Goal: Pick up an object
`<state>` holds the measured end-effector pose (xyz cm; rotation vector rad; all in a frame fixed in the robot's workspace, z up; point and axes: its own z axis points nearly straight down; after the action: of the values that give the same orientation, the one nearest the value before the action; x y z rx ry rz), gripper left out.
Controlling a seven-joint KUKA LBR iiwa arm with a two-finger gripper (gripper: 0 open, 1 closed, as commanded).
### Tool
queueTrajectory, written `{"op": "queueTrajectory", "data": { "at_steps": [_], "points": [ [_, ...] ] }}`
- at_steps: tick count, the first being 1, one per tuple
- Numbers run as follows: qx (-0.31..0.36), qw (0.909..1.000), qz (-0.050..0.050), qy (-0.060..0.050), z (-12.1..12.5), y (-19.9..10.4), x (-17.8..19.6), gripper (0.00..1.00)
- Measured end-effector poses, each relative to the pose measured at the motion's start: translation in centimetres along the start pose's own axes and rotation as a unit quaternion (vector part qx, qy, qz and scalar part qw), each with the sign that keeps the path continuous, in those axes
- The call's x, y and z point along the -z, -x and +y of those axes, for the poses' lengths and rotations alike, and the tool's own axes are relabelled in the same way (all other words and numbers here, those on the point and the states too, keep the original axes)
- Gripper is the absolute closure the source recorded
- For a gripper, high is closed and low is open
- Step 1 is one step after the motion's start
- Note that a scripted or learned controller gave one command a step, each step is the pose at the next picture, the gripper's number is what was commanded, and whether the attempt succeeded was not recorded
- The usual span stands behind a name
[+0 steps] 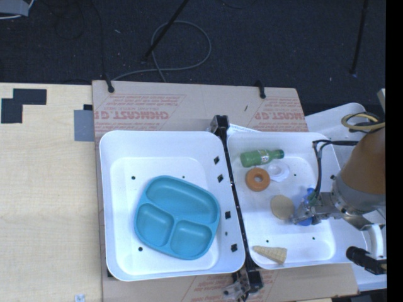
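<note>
The gripper is low in the right bin, and I cannot tell how it is set. A flat tan piece lies touching or just beside it on its left, closer than the donut farther away.

The grey arm is reaching in from the right side, its orange band showing near the wrist. It is bending low, and the gripper is pointing left, sitting down low
</note>
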<state>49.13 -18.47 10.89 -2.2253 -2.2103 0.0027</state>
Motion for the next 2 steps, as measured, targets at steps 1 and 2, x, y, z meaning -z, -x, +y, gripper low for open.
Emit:
{"op": "queueTrajectory", "data": {
  "at_steps": [1, 2],
  "points": [
    [0.0, 1.0, -0.002, 0.003, -0.2, 1.0, 5.8, 1.0],
    [0.004, 1.0, -0.001, 0.003, -0.1, 1.1, 9.9, 1.0]
  ]
}}
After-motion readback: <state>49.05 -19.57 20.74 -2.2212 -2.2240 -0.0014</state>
